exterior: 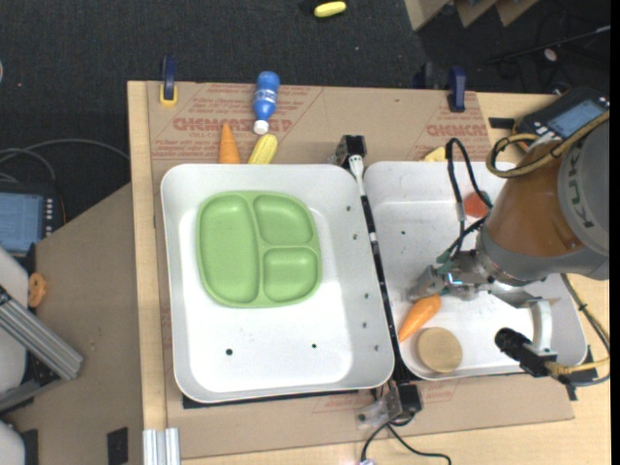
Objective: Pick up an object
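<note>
Reaching down into the right bin [412,216], the gripper [439,281] sits just over the upper end of the toy carrot [418,317] - whether it is spread or pinched I cannot tell from this angle. The carrot lies tilted near the bin's left wall, with a tan round disc [439,350] just beside its lower end. A good grasp would likely straddle the carrot across its narrow width, clear of the disc and the wall - then lift straight up. The green divided plate [259,248] in the left bin [262,352] is well apart.
</note>
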`<state>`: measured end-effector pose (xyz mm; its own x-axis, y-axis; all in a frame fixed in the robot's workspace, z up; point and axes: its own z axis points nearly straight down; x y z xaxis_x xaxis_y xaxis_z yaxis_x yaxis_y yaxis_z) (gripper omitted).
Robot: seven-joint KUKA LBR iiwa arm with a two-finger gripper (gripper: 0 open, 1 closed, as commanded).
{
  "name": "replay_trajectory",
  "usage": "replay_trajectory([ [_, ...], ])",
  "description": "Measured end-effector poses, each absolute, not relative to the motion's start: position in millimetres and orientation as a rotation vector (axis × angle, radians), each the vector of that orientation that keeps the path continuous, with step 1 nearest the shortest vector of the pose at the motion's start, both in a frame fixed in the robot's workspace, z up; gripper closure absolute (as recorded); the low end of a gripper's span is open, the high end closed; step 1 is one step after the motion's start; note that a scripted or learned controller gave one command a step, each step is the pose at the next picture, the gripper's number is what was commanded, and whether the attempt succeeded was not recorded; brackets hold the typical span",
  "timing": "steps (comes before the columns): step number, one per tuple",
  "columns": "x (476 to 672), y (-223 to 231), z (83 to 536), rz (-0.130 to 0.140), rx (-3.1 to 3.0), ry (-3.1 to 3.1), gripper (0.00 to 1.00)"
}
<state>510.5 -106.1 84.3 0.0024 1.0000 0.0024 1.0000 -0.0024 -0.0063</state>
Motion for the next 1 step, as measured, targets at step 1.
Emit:
replay_trajectory([
  [1,513.4,-106.2,94.8,-0.001,-2.225,-2.22,1.0],
])
